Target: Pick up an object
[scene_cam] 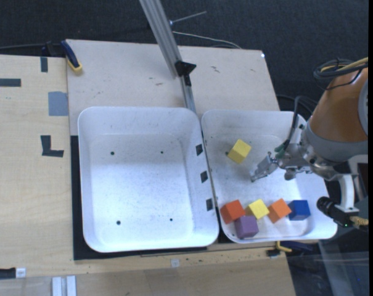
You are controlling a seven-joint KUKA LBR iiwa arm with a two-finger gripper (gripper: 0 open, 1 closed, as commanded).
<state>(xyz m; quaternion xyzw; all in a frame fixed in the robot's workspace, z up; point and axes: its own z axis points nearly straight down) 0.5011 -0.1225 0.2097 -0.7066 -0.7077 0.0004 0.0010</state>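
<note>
Two shallow white bins are carried side by side on the worktop (143, 73), and every loose object is gathered in the right bin (248, 123), so that is where the pick is being attempted. The left bin (137, 117) is not being approached. A lone yellow cube (240, 150) lies toward the far left part of the right bin's floor, well apart from its walls. Along the near edge a cluster is packed: an orange cube (232, 210), a smaller yellow cube (258, 208), a second orange cube (278, 210) and a blue cube (299, 209) are ranged in a row, touching or nearly touching, with a purple cube (246, 226) pressed against the near rim just in front of them. The claw (263, 168) is lowered into the middle of the right bin from its right side, between the lone yellow cube and the near row, and nothing is seen between its fingers; whether the fingers are spread or pressed together cannot be told at this size and angle. The lone yellow cube is judged the more likely target, because it is free on all sides, whereas the crowded row leaves little room for fingers to be slipped around any one piece. The claw is judged to sit just beside that cube rather than over it, so a further shift toward the bin's far left would be needed before a closing could succeed.
</note>
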